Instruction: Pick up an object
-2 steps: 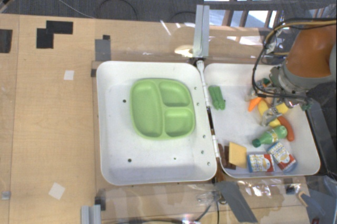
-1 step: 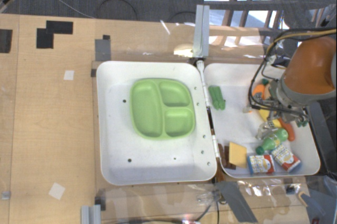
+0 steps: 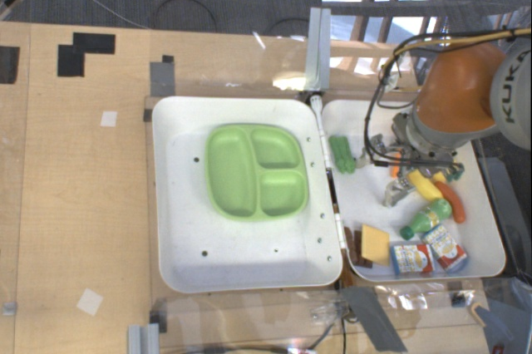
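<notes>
Hovering low in the right-hand bin (image 3: 490,248), gripper (image 3: 397,193) with metal fingers spread, pinching nothing. Just beside gripper: smooth yellow banana (image 3: 424,185), orange carrot (image 3: 451,200), green bottle (image 3: 428,219). Further from gripper: ribbed green block (image 3: 342,153), yellow wedge (image 3: 375,243), two glossy cartons (image 3: 428,252).

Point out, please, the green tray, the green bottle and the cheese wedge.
Green tray (image 3: 253,171): camera view, on the ridge between its compartments.
Green bottle (image 3: 427,218): camera view, on the middle of its body.
Cheese wedge (image 3: 375,244): camera view, on its yellow top face.
</notes>
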### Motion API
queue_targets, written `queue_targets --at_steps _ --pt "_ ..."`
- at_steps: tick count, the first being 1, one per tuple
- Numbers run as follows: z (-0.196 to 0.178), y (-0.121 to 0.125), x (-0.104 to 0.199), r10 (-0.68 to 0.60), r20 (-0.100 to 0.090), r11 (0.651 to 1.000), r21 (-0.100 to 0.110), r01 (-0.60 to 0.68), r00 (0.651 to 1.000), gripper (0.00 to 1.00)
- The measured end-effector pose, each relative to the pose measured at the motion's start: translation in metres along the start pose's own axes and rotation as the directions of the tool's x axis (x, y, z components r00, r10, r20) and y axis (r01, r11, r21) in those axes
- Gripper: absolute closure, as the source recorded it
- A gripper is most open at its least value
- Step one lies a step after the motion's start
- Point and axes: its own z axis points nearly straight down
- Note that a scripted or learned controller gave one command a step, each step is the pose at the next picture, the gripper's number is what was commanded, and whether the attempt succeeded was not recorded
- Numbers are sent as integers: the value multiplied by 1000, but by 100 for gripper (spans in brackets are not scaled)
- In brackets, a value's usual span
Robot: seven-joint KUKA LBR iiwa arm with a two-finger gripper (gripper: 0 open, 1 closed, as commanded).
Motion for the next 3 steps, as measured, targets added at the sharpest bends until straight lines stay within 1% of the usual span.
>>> queue_targets --at_steps 1,2,3 --pt "-16 -1 -5 -1 16 1000 7 1 1000 100" --pt "-76 -86 14 -301 -3 954 1 301 954 100" --pt "-75 -84 13 -303 -2 953 -2 303 953 0"
